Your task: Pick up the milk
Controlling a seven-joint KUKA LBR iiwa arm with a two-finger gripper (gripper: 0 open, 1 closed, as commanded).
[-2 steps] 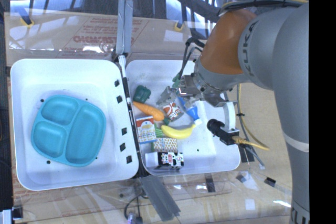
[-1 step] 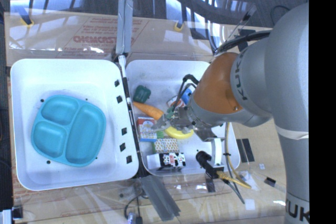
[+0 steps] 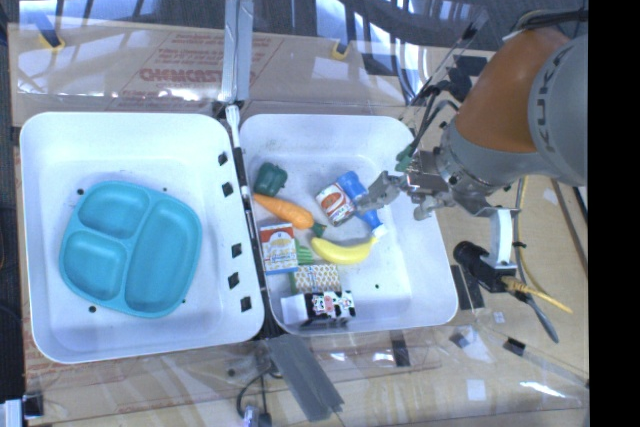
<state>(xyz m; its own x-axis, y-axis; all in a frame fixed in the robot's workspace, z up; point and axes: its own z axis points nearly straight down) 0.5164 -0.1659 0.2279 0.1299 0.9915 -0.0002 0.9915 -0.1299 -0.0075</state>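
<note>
over the right bin (image 3: 425, 290), the hand (image 3: 378, 192) hovers beside a blue can (image 3: 343, 196); its state i cannot tell. the milk (image 3: 328, 306) lies near the front wall.

bench (image 3: 120, 385) | two white bins: left bin (image 3: 40, 245), right bin (image 3: 420, 255)

Bright and even overall, with soft shadows inside the white bins (image 3: 420, 300). Bluish window glare streaking the clear panels (image 3: 130, 5) along the top. Slightly soft throughout.
</note>
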